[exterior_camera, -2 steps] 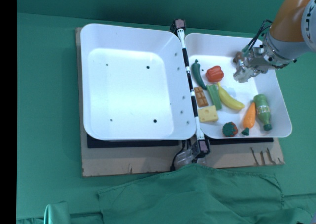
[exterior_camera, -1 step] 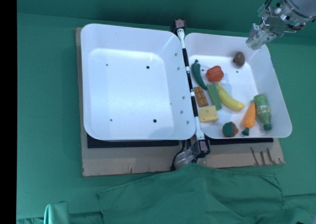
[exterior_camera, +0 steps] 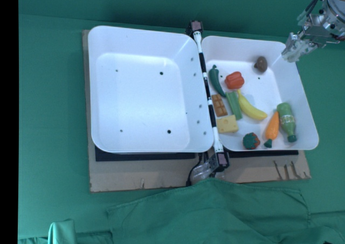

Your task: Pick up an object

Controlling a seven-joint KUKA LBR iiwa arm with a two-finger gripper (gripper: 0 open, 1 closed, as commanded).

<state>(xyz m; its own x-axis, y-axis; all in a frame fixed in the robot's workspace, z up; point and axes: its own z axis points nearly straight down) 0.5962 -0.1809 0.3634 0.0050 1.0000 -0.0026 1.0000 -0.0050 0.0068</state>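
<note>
At about two o'clock in the camera view the arm (exterior_camera: 330,14) shows its last section; a small patch of orange sits at the very top, hard against the frame's edge; below it comes a pale grey, rounded wrist body with a lighter silvery ring around it; thin dark cables or rods run along its eleven o'clock side, slanting from the top down toward the tool; the gripper (exterior_camera: 291,53) at the end is light grey to whitish metal, blocky and angular, with small darker recesses between its parts; finer details such as screws or markings are too small to make out.
</note>
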